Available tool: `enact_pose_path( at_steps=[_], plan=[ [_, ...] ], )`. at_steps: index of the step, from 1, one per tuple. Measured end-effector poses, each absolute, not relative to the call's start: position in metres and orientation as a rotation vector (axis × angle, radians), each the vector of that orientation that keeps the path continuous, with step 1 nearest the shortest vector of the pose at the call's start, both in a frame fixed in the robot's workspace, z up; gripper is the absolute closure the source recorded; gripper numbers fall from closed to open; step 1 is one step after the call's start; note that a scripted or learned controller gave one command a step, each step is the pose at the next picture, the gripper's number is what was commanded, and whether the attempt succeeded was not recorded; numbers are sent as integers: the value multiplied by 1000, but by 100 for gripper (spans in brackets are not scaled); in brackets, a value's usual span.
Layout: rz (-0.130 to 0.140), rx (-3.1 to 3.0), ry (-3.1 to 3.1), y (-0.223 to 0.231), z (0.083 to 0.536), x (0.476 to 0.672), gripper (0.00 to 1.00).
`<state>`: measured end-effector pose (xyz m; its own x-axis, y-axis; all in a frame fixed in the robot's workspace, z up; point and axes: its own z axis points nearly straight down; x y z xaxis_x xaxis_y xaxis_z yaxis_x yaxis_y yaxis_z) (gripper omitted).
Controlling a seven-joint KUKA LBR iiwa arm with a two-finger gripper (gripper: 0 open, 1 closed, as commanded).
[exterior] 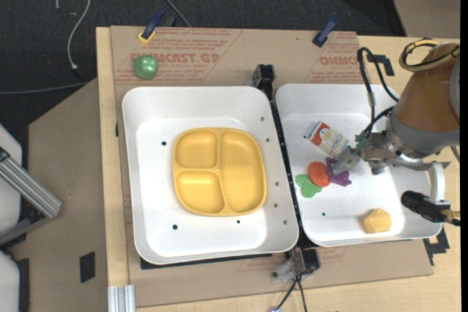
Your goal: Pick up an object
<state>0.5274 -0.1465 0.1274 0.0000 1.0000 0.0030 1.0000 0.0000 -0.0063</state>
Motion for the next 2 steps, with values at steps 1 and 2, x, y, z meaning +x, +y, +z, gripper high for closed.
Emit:
enact_pose_path(
  at_steps=[1, 2],
  plan=[
    [-2, -2221, -2221, -147, 142, 529, 100],
    [-6, -2223, -2228, -137, 199, 533, 100]
  ],
)
